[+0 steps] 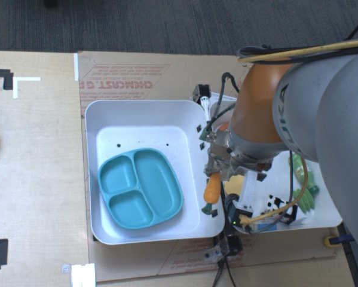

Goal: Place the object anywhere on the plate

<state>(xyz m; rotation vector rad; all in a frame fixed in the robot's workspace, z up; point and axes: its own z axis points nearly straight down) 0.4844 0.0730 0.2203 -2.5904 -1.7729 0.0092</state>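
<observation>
A teal divided plate (141, 187) lies in the left white bin (107, 115), towards its front left. My gripper (214, 171) hangs below the orange-banded wrist, over the wall between the two bins. An orange toy carrot (212, 188) with a green end (209, 208) hangs upright from it, its top caught between the dark fingers (211, 161). The carrot is to the right of the plate, a short gap away from the plate's right rim. The gripper is shut on the carrot.
The arm covers most of the right bin (322, 217). A yellow block (233, 186) lies just right of the carrot, and a green leafy toy (304, 190) lies at the right. Cables (226, 250) trail over the front edge.
</observation>
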